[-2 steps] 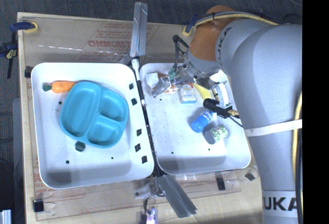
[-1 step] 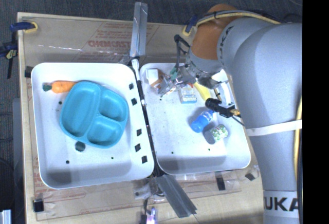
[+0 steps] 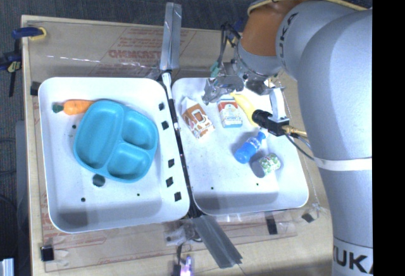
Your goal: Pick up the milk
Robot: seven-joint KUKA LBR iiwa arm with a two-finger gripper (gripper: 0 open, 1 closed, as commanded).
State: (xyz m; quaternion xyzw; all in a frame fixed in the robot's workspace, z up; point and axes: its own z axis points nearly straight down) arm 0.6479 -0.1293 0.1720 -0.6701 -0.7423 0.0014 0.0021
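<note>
pincer: low over the far edge of right bin, just beside the cartons. Opening hidden by the metal linkage from this angle, so cannot tell; nothing visibly held.
arm: reaching in from the right, orange band above the wrist, bulk covering the bin's far right corner.
milk: probably the white carton with red top, lying flat near the far edge of right bin, just at the pincer's near side. Label too small to confirm.
second carton: orange and white, lying tilted near the bin's far left corner, just beside the milk. Could be mistaken for the target.
banana: yellow, close against the milk's right side, partly under the wrist. Crowds any grasp from that flank.
bottle: blue, lying mid-bin, apart from the milk.
small can: green-patterned, touching or just beside the bottle toward the right edge.
left bin: blue tray in the middle, carrot by the far left corner. Not relevant to the pick.
surface: both bins side by side, divider between them.
step: looks like approach or pre-grasp above the milk, pick not done.
why placed so: likely descending over the carton's far end, where the left flank has room next to the other carton.
risk: flat carton gives little height to grip; neighbours tight, may snag the banana or nudge the second carton.
</note>
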